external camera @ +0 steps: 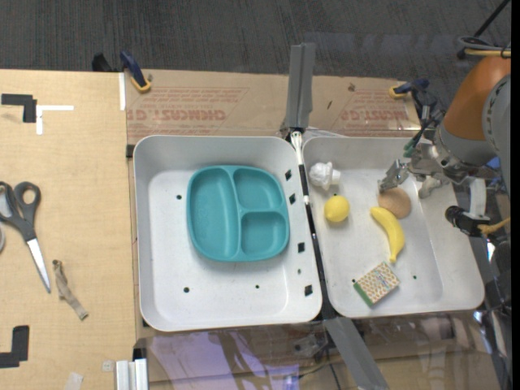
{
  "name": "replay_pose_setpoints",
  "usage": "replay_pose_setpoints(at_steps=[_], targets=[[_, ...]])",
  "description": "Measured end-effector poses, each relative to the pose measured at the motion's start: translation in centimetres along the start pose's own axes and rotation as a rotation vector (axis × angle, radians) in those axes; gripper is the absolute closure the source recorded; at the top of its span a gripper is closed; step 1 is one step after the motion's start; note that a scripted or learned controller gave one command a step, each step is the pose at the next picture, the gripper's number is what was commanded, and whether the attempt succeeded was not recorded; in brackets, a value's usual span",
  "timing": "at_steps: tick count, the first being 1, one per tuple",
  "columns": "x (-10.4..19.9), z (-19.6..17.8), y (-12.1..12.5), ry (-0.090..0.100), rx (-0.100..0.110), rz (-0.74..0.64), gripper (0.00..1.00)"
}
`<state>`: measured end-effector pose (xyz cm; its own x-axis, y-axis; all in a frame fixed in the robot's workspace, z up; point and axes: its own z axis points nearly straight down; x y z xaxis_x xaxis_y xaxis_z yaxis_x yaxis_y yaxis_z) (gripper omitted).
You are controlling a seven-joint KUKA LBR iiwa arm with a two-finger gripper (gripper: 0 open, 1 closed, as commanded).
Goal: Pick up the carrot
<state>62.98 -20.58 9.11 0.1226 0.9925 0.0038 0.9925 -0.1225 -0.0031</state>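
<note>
One brownish item half-hidden under pincer

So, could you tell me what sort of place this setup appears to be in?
Probably a robotics lab test bench: two white bins clamped onto cardboard sheeting, toy food such as a banana, and a grey arm whose gripper reaches in.

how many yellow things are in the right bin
2. A round yellow lemon lies near the shallow white right bin's left wall, and a curved yellow banana sits right of it, mid-bin. More could be hidden under the grey arm.
</note>
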Motion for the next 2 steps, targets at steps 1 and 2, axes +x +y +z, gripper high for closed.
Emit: replay_pose_setpoints(at_steps=[1, 2], targets=[[6.4, 0.0, -3.0, -0.004, -0.001, -0.022, 0.0], [-0.2, -5.5, -2.6, -0.005, -0.002, 0.331, 0.0]])
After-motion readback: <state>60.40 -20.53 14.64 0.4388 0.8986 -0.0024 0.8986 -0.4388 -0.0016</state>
